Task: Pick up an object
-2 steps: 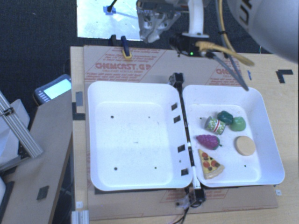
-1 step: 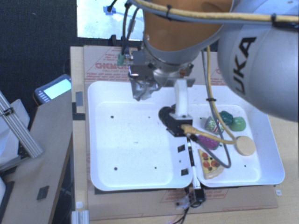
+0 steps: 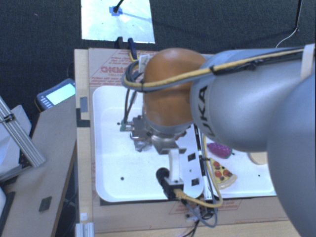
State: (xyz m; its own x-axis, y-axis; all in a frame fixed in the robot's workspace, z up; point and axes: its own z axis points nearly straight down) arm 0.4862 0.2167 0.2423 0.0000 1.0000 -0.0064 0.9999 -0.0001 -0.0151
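My gripper (image 3: 142, 140) hangs over the middle of the left white bin (image 3: 109, 152), mostly hidden beneath the orange wrist band and grey flange. Nothing can be seen held beneath it. A purple object (image 3: 219, 150) lies to the right of the gripper, partly covered by the arm. Just in front of it lies a toy pizza slice (image 3: 223, 175), yellow with red dots and a tan crust. A pale tan rounded object (image 3: 256, 158) peeks out under the arm further right.
The big grey arm link covers the right side of the view and most of the right bin. A cardboard sheet (image 3: 111, 68) with red print lies under the bins at the back. A small screen device (image 3: 55, 95) sits off the bench at left.
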